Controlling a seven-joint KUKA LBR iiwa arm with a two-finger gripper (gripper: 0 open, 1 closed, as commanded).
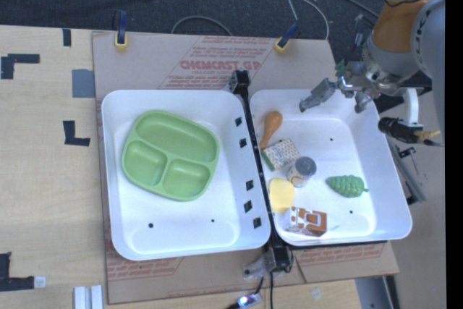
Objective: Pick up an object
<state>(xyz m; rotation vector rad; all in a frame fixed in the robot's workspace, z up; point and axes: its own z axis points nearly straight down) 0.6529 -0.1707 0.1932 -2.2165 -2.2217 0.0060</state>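
Right bin [376, 177], front edge: patterned packet [308, 221]; behind it yellow piece [281, 193], small can [302, 169], green bunch [346, 186], orange drumstick shape [270, 125]. Left bin [116, 155]: green divided plate [171, 155]. Tool [338, 92] released, grasping nothing, above right bin's far rim.

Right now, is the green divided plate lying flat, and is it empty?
Flat and empty: the green divided plate rests face-up in the left bin, its three compartments bare.
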